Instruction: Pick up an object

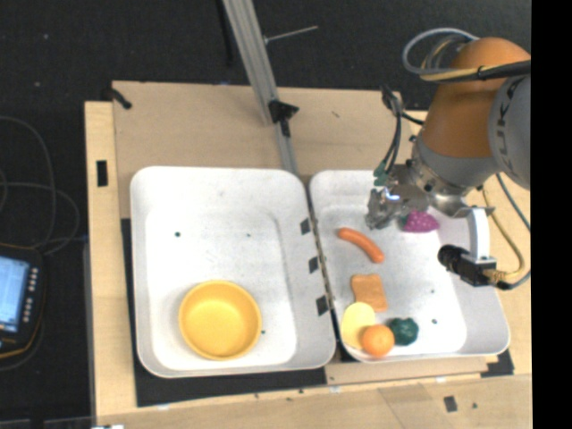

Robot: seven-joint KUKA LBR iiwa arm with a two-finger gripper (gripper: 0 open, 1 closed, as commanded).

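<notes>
Carrot (361, 244) lies loose in right bin (447, 329) (white, on a tan bench (197, 132)).

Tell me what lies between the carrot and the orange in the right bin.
In the camera view, a tan bread slice lies between the carrot and the orange, on the right bin floor.

the grey kuka arm (474, 141) wears a broad, rounded orange band (469, 88) above a grey wrist collar. pale grey cable loops (433, 47) arch over the top of that orange band, while thin dark and green wires trail down beside it to a small metallic two-finger gripper (384, 211). a white bracket carrying a black cylindrical fitting (465, 264) sits below the band.
</notes>
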